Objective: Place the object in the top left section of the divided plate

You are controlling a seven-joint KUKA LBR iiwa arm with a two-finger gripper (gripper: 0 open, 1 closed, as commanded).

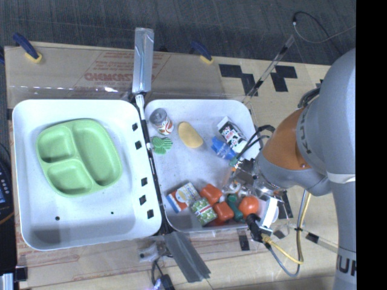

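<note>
I see green divided plate point(77, 156) in left bin point(36, 228), sitting toward 10 o'clock. Arm enters from 3 o'clock — tool point(245, 195) low over right bin point(199, 110), at its 5 o'clock corner, above orange, red and green clutter point(211, 205). Tool opening, any hold — cannot tell. Yellow object point(191, 135) lies at 12 o'clock.

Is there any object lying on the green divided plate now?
No, the three sections of the green divided plate are bare, and the objects all lie in the right bin.
</note>
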